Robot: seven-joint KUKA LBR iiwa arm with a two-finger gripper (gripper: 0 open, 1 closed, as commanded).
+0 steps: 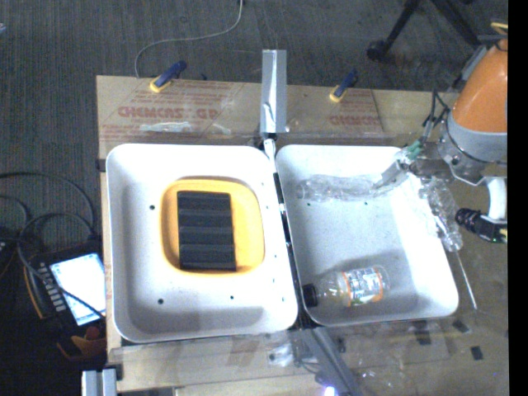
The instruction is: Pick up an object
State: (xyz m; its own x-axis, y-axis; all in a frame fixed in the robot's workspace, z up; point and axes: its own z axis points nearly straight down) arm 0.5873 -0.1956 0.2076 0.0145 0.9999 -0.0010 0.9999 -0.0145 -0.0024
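One bottle (349, 287), orange label unreadable | bench (173, 112) print "CHEMICALS" | end effector (429, 172) state unclear

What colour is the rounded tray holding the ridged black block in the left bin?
Yellow-orange tray, clearest in the camera view.

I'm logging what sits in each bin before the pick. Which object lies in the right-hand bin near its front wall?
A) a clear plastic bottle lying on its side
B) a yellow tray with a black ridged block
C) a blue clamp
A: the clear bottle lies on its side in the right bin, close to its near wall.
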